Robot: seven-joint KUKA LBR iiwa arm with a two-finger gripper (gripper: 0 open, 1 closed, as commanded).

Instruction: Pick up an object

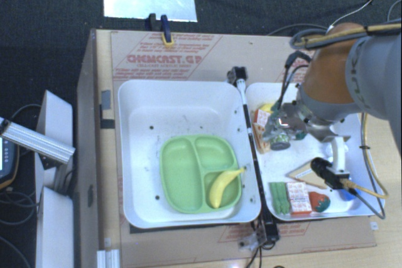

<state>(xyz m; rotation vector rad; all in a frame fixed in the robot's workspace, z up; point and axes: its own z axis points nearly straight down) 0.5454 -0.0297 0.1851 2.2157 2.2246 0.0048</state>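
We record two shallow white bins side by side on a brown board worktop printed with red lettering. The left white bin holds a light green plastic plate with three compartments, lying flat towards the near side. A yellow banana lies in the plate's near right compartment, its tip reaching over the plate's right rim. The grey arm with the orange band enters from the right and bends down over the right white bin. Its tool sits low over the far left part of that bin, close to the wall between the bins. We cannot tell how far the tool is open, nor whether it has hold of anything. A small orange and yellow carton lies just beside the tool on its left, against the dividing wall; whether the two touch is not clear. Along the near edge of the right bin we note a flat green rectangular packet. A red and white box lies just beside it, then a small red and green rounded item. A tan strip lies at a slant between these items and the tool.
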